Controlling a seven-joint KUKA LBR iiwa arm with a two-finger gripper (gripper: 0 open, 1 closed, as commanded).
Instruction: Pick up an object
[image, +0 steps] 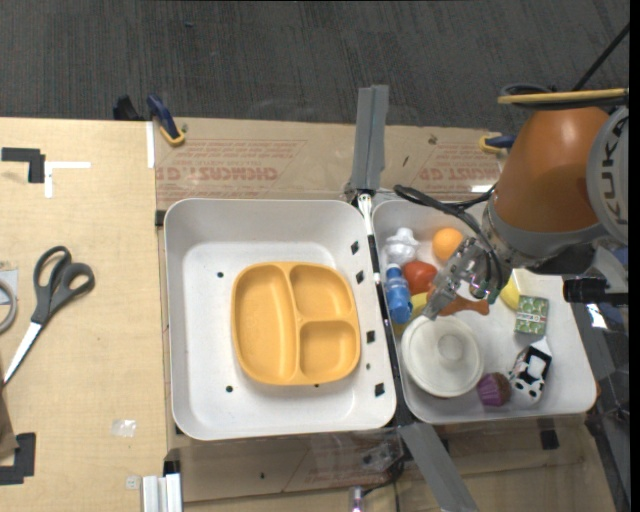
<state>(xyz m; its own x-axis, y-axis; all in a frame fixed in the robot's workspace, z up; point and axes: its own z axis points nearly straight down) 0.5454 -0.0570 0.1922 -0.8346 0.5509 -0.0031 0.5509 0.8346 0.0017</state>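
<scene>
1. The tool (452, 292) hangs low over the middle of the right bin (575, 400), and how far it is parted, or whether it has hold of anything, I cannot tell from up here.
2. Crowding it: one white bowl (443, 355) just below it toward the bin's near edge, one red piece (420, 275) and one blue bottle (398, 296) on its left by the bin's left wall, one orange ball (447, 241) toward the far edge.
3. One white toy (402, 243) sits in the far left corner of that bin.
4. Along the right side: one green packet (531, 316), one black-and-white cow figure (530, 373), one purple piece (492, 390) at the near edge.
5. The left bin (190, 300) carries one yellow divided plate (296, 323) in its middle.
6. On the bench's left edge lies one pair of scissors (45, 300), well apart from both bins.
</scene>
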